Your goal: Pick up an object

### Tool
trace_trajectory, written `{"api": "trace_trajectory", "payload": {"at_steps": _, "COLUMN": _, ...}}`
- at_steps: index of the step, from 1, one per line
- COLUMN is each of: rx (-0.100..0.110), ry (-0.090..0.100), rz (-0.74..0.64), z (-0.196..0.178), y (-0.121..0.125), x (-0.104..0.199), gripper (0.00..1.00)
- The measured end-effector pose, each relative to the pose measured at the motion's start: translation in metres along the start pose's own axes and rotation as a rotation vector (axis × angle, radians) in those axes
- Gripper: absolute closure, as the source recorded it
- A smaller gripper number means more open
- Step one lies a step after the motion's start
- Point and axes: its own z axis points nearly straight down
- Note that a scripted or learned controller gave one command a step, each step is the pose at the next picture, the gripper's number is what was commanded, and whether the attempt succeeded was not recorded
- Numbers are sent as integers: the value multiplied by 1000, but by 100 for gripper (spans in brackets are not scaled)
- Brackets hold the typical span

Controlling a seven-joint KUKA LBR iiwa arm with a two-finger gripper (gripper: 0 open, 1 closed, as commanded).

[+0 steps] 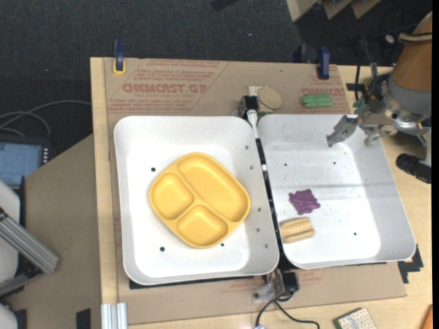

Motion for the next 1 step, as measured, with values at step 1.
{"api": "trace_trajectory", "payload": {"at_steps": 1, "rx": 5, "ry": 2, "rz": 0, "z": 111, "y": -42, "x": 38, "gripper": 0}}
